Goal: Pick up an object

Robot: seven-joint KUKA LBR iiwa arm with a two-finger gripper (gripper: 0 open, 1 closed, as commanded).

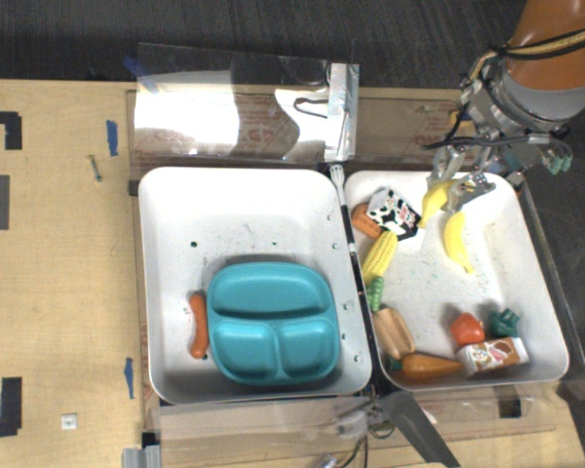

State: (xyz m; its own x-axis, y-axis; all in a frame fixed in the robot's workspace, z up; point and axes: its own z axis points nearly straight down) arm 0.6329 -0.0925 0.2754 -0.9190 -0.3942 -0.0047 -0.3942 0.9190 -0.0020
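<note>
My gripper (461, 183) hangs over the far part of the right bin (541, 291), with its fingers apart and open. Under it lies a yellow banana (455, 239), whose upper end sits right below the fingertips and is partly covered by one finger (476, 185). I see nothing clamped between the fingers. To the left of the banana lie a black-and-white cow toy (395, 213) and a corn cob (379, 254).
Along the right bin's near edge lie a hot dog (393, 331), a carrot (431, 365), a red tomato (467, 328), a small carton (494, 355) and a green piece (505, 320). In the left bin (244, 203) are a teal divided plate (272, 322) and an orange sausage (199, 324).
</note>
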